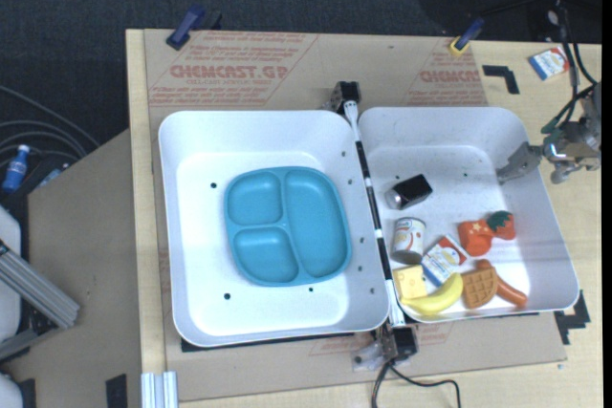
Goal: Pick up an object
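Blue plastic 3-section tray (287,225) in left bin (191,148); end effector (521,162) over right bin (459,131), finger state can't tell.

Blue plate (287,225) in white bin (191,205) — yellow banana (432,298), black block (412,191).

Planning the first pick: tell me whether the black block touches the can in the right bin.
Apart. The camera view shows a strip of white bin floor between the black block and the can below it.

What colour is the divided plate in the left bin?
Light blue all over; the divided plate shows clearly in the camera view.
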You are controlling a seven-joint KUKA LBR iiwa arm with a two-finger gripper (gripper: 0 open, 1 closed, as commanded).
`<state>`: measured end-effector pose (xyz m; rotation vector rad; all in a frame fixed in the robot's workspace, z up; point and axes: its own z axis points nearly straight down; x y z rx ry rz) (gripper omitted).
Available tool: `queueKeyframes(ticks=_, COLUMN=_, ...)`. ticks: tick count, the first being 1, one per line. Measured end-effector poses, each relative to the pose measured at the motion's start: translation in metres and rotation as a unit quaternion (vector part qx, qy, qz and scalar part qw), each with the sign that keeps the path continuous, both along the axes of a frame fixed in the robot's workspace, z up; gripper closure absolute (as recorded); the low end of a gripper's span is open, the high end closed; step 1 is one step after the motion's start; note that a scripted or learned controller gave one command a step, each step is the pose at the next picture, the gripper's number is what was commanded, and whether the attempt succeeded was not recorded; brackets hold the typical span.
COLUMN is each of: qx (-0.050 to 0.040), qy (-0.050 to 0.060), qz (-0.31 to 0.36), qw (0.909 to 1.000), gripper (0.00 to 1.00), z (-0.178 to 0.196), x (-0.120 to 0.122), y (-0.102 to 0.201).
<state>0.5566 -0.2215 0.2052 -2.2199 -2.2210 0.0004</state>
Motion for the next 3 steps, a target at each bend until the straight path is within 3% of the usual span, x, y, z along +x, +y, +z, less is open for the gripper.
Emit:
queueKeyframes(ticks=1, qx=0.0001, qy=0.000, qz=0.000, qw=1.0000, gripper=0.00, z=-0.121, x=0.067, y=0.075)
queueKeyframes(ticks=2, qx=0.0002, qy=0.001, qz=0.000, qw=1.0000, gripper=0.00, z=-0.121, x=-0.027, y=0.118)
queueKeyframes(ticks=3, qx=-0.0007, qy=-0.001, qz=0.000, qw=1.0000, gripper=0.00, z=-0.120, x=0.110, y=0.125)
